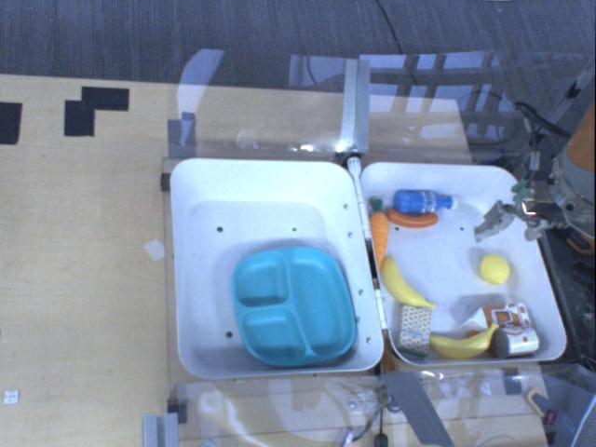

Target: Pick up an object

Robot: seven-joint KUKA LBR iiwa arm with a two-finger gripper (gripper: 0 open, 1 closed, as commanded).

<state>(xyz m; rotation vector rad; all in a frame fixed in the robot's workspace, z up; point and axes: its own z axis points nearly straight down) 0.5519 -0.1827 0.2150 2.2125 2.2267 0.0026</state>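
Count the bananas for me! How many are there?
2. One banana lies near the left wall of the right bin, below the carrot. The other banana lies along its front edge, partly behind the box.

Both bins, the left bin (191,277) and the right bin (549,287), look to be made of smooth white plastic with a faint sheen, and the bench (84,277) beneath them is seen as pale matt wood grain. Within the left bin, a blue divided plate (293,305) is shown in smooth, softly glossy plastic. Beyond the bins, a rough, ribbed grey carpet (186,12) is seen, with clear glossy panels (270,110) between.
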